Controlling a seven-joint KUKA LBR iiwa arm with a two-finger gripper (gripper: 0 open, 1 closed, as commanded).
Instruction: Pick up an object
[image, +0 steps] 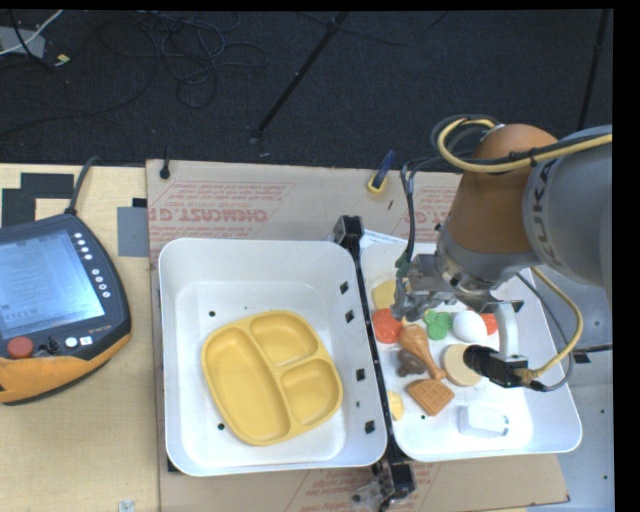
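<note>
My gripper (408, 300): jaw gap hidden, can't tell. Drumstick (418, 350) just below, seemingly untouched, long axis slanting down-right.

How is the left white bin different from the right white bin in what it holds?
The left bin holds one large thing, a yellow divided tray, while the right bin holds many small food-like pieces of mixed colours. The arm and its gripper hang over the right bin, not over the left bin. The tray's three compartments hold nothing, while the right bin's floor is crowded. Both bins are white, shallow and rectangular, side by side.
</note>
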